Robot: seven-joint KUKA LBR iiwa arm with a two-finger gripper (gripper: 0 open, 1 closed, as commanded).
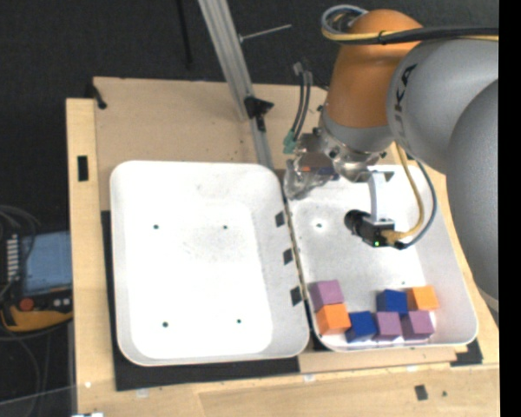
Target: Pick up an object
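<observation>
Plywood table (156,120) carries two white bins. Arm (417,76) hangs over right bin's (443,268) far edge. Left bin (195,259) bare. Claw (308,174) state: cannot tell; nothing seen in it. Blocks (373,313) clustered along right bin's near edge, untouched. Pick not yet begun.

- We see smooth, matt white plastic in both bins (200,259).
- The table (156,111) looks like pale, matt board.
- The arm (451,94) has glossy grey and orange shells.
- The blocks (373,315) look matt.
</observation>
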